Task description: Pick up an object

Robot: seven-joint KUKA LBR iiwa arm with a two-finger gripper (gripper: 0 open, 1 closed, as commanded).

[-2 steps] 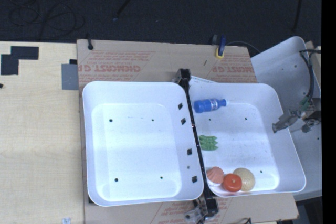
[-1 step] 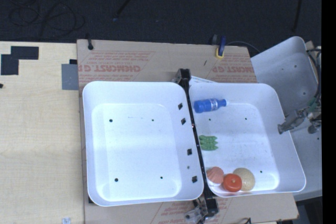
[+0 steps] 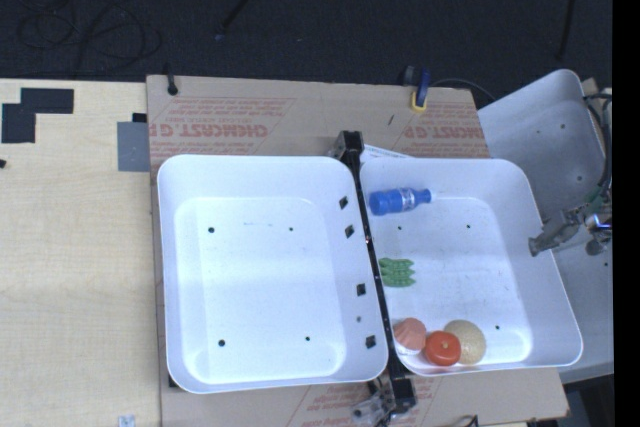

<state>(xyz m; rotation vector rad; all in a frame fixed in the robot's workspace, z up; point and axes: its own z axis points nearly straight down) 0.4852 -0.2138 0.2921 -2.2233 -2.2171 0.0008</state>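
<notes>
The gripper [image 3: 560,233] is hovering at three o'clock over the right bin's [image 3: 520,185] rim; whether it is clenched, I cannot tell. Candidates are lying loose (nothing stacked): a glossy blue bottle [image 3: 399,201] at eleven o'clock, a knobbly green piece [image 3: 397,272] centre-left, rounded orange ball [image 3: 442,348] at six.

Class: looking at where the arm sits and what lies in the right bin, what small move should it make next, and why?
Probably swing the gripper left over the right bin, toward the blue bottle. The gripper sits at the bin's right rim, with nothing seen in it, and the bottle lies alone near the top, apart from the green item and the clustered round pieces.
</notes>
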